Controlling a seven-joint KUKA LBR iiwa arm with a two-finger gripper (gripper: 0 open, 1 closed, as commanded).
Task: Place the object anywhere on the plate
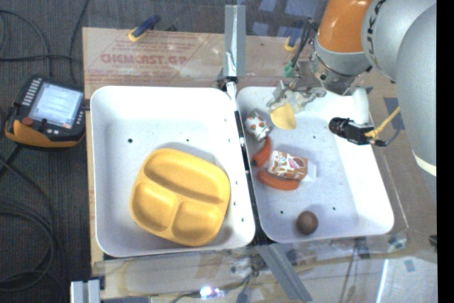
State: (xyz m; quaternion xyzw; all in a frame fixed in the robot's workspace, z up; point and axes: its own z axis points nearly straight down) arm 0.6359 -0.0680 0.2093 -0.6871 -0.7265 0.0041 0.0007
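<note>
gripper (291, 97) at upper right seems closed on a yellow piece (284, 117); plate (181, 196) at lower left awaits, so transfer remains.

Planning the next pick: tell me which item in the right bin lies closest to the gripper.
The pale yellow wedge, directly under the gripper; the brown ball lies farthest away, near the front wall.

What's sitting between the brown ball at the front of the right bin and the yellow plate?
In the camera view, only bare bin floor and the two bins' adjoining rims lie between the brown ball and the yellow plate.
</note>
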